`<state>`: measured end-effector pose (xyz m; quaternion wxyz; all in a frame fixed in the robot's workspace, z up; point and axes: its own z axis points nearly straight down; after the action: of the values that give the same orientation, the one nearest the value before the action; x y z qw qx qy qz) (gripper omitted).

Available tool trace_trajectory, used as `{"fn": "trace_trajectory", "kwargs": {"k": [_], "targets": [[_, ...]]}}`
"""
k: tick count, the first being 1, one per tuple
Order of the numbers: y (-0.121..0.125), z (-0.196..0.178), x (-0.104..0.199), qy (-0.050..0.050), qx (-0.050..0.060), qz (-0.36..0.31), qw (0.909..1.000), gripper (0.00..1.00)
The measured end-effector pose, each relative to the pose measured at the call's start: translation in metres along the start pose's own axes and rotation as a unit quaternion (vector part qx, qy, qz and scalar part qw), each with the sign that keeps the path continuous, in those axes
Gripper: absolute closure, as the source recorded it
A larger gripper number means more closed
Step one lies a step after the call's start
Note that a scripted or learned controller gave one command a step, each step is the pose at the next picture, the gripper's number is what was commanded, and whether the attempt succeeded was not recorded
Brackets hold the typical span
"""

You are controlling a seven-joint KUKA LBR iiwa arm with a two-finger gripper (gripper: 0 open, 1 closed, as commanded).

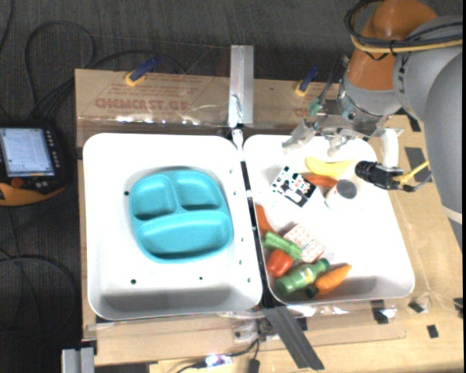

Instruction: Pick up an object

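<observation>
My gripper [320, 138] hangs over the far part of the right bin [388, 239], just above a yellow banana [330, 165]. Its fingers look spread, with nothing between them. Beside the banana lie a black-and-white patterned box [291, 186], a red-orange piece [320, 181] and a small white cup [343, 190]. Nearer the front of the bin sit an orange carrot [262, 217], a green vegetable [279, 243], a red tomato [278, 264], a pink-and-white packet [305, 244], a green bottle [303, 277] and another orange carrot [335, 276].
The left bin [109, 270] holds a blue divided tray [182, 212]. A metal divider post [241, 84] stands at the back between the bins. A black cylinder with a yellow cable [377, 173] juts in at the right. A handheld screen [23, 158] lies off the bench at left.
</observation>
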<state>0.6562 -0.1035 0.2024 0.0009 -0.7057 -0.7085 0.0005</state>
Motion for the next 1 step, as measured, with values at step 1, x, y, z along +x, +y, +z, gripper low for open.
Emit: {"fn": "trace_trajectory", "kwargs": {"k": [1], "targets": [[-0.0303, 0.083, -0.0349, -0.002, -0.016, -0.009, 0.9998, 0.0]]}}
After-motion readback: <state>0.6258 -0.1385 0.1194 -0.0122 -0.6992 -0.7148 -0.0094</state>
